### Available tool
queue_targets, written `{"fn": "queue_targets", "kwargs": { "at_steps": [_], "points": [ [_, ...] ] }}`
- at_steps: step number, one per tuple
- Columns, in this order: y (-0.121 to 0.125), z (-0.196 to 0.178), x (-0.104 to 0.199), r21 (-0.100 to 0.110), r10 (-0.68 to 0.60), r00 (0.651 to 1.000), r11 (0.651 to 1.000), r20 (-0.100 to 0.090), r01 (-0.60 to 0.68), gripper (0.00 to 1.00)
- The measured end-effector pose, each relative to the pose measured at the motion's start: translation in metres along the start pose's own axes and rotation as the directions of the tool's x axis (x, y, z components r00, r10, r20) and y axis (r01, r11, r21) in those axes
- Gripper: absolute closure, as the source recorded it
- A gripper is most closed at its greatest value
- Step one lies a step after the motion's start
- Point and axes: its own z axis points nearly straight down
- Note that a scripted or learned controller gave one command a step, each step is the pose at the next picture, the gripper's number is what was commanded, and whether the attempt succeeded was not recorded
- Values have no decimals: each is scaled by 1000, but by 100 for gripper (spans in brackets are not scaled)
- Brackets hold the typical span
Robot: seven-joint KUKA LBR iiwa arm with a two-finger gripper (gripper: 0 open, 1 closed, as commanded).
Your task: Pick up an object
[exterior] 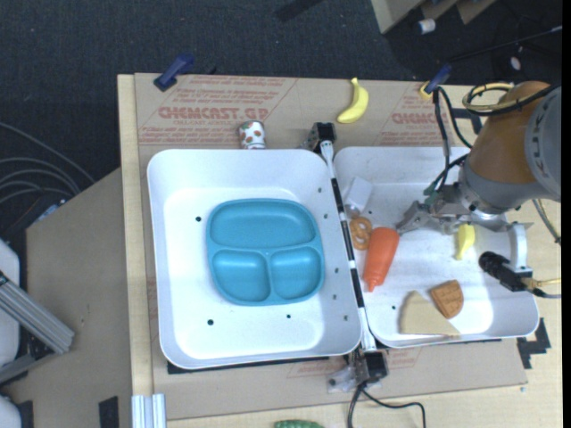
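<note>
From above, two white bins sat side by side on a cardboard sheet (223,105) printed in red with "CHEMCAST GP" along its far edge; a mirrored print further right was too faint to read. The left bin (178,328) held a blue divided plate (264,250) at its middle. The right bin (406,172) held a carrot (380,257) near its left wall, with a small orange ring (359,231) just beside the carrot's far end. A pale wedge (424,317) and a brown chunk (447,299) lay touching at the near side. A small yellow piece (463,241) lay further right. The gripper (426,215) hung over the right bin, beside the carrot's far right; whether it was spread or closed could not be told. On the cardboard beyond the bins lay a banana (353,103) and a small patterned cup (252,134).
</note>
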Motion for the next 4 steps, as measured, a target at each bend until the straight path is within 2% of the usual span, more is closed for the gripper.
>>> {"fn": "queue_targets", "kwargs": {
  "at_steps": [1,2,3,4],
  "points": [
    [1,-10,0,-2,1,1000,1000,0,-1,100],
    [0,-10,0,-2,1,1000,1000,0,-1,0],
    [28,0,56,-2,-2,1000,1000,0,2,0],
    [29,-10,56,-3,-1,1000,1000,0,1,100]
  ]
}}
